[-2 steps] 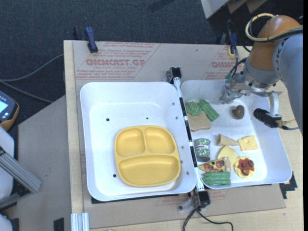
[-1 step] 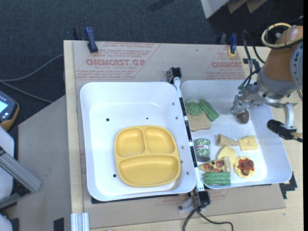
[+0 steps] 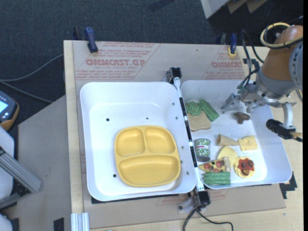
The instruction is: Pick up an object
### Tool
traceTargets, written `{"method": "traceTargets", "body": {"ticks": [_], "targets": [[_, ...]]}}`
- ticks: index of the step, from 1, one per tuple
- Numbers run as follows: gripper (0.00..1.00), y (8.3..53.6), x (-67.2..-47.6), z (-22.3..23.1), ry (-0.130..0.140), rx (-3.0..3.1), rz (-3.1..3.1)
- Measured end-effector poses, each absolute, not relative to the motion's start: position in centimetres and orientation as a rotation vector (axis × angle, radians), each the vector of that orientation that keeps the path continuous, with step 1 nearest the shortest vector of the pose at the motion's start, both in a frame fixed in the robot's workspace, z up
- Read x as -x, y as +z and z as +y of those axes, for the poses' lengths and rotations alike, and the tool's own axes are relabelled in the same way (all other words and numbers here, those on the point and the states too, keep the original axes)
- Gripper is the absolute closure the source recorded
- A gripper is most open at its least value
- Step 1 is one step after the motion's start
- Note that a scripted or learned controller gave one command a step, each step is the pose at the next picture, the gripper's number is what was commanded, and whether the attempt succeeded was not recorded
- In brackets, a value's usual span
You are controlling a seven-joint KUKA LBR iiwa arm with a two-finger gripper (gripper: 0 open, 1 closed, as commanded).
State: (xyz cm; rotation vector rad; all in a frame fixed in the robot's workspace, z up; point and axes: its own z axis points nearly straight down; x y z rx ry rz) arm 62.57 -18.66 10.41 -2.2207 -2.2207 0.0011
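Camera view: desk point(image 3: 120, 64) bears two white bins; the left bin point(image 3: 96, 100) holds a yellow divided plate point(image 3: 147, 155). Over the right bin point(image 3: 276, 165), the hand point(image 3: 239, 106) hovers, fingers seemingly spread wide, empty, just above a small brown piece point(image 3: 242, 116). Approach step; next, descend and close.

I get even, bright overhead light with no strong source direction. The white bins point(image 3: 96, 105) read nearly washed out, with little surface detail and soft, faint shadows along their rims. The yellow tray point(image 3: 147, 155) shows a mild sheen. The dark floor point(image 3: 43, 13) at top is dim and slightly noisy. Focus is soft overall; small items look a bit smeared.
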Motion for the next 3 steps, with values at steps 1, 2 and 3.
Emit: {"method": "traceTargets", "body": {"ticks": [1,2,3], "targets": [[0.0,8.5,-61.4,-22.0,-0.011,2.215,-2.218],[1.0,9.6,-61.5,-22.1,-0.004,2.219,-2.227],[0.0,9.5,-61.5,-21.9,-0.007,2.214,-2.224]]}}
